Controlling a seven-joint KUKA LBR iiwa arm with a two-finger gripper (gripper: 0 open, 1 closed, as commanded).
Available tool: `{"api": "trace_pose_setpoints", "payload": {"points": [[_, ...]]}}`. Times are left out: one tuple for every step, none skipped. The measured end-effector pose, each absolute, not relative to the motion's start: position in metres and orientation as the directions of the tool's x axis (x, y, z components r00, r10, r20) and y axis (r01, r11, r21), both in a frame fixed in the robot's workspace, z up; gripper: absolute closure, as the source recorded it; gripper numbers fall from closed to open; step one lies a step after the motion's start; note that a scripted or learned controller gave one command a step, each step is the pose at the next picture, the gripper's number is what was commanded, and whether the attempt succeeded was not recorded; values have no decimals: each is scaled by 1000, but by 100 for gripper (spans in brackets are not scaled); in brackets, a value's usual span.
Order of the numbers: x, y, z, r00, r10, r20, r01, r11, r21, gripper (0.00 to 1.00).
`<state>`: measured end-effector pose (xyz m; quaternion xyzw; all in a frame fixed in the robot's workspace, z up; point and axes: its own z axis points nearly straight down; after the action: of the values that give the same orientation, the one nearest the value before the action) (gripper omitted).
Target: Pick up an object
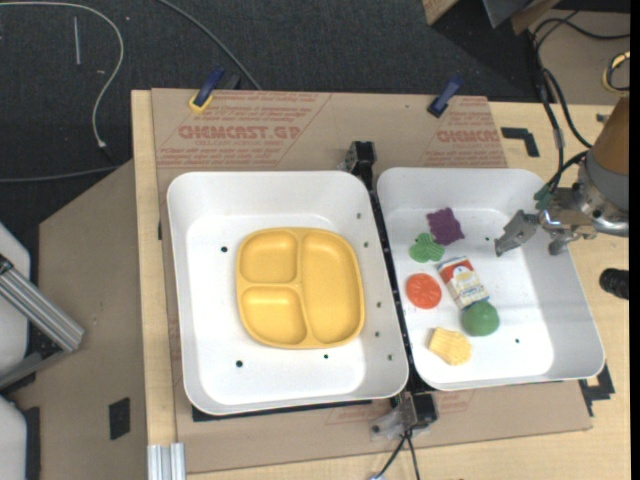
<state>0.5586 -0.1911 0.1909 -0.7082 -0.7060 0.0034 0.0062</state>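
While the arm (pixel 612 168) reaches in from the right of the camera view, the items stand as follows: right bin (pixel 560 358), shallow and white, holding six small things bunched toward its left half; purple block (pixel 444 224) uppermost; green leafy piece (pixel 426 249) just below and left of it; red-and-white carton (pixel 463 281) at the middle; orange disc (pixel 423 291) just beside the carton on its left; green ball (pixel 481 319) touching or very near the carton's lower end; yellow waffle piece (pixel 450 345) lowest; left bin (pixel 190 268), holding a yellow divided plate (pixel 299 287) with three compartments, nothing in them; gripper (pixel 535 230) over the upper right part of the right bin, apart from every item, nearest the purple block and the carton, nothing between its fingers, one dark finger (pixel 515 233) plainly visible and angled down-left, their spread not readable at this slant, so width cannot be told. Risks, as judged: items lie close together, so a descent onto the carton may strike the ball or disc and push them aside; the ball is likely to roll from a glancing touch; the flat disc and waffle piece offer little height to close on; a close short of the cluster would catch nothing, since the gripper hangs to its right.
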Motion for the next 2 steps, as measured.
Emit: {"api": "trace_pose_setpoints", "payload": {"points": [[562,-191,197,0,1000,1,1000,0,-1,0],[558,-193,135,0,1000,3,1000,0,-6,0]]}}
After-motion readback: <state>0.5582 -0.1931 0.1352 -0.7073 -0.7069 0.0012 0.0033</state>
